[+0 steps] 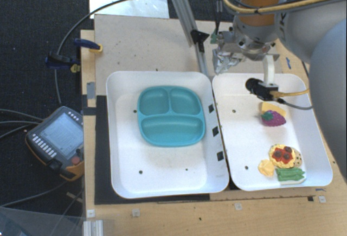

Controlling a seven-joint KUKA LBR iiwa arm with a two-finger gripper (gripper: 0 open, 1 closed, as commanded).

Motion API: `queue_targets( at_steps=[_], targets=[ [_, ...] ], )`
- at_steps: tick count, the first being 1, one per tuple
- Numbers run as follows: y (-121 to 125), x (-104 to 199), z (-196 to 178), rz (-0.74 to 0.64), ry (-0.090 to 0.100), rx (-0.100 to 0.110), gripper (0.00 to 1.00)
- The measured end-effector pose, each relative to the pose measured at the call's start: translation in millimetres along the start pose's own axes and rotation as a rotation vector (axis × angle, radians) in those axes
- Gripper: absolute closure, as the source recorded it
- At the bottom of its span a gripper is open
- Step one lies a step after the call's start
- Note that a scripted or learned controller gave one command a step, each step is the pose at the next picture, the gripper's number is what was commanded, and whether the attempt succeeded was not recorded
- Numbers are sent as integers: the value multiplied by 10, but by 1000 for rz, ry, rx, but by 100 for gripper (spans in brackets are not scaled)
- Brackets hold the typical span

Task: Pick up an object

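The toys to pick from all lie in the right white bin. There is a little purple toy bunch of grapes with a small yellow wedge like cheese touching its top side. Nearer the front corner sits a round yellow toy with red spots, like a small pizza. A small orange-yellow piece and a flat green leafy piece lie just beside it.

None of them has been lifted yet. They all rest on the bin floor.

The two-finger gripper hangs over the back edge of the right bin, well apart from the toys. I cannot tell if its jaws are wide or narrow, and I see no toy between them.

So I think the job has barely begun. The arm has yet to come over a toy, go down, grab it and lift.

The left white bin holds a teal plastic plate with three sections.
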State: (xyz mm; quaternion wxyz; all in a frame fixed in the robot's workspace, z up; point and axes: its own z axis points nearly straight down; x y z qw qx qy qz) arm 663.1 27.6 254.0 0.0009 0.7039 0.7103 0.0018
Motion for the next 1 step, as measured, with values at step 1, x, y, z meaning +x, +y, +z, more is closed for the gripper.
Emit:
queue_targets(
  at_steps=[1],
  targets=[
    [-32, 509, 175, 2, -1, 2, 100]
  ],
)
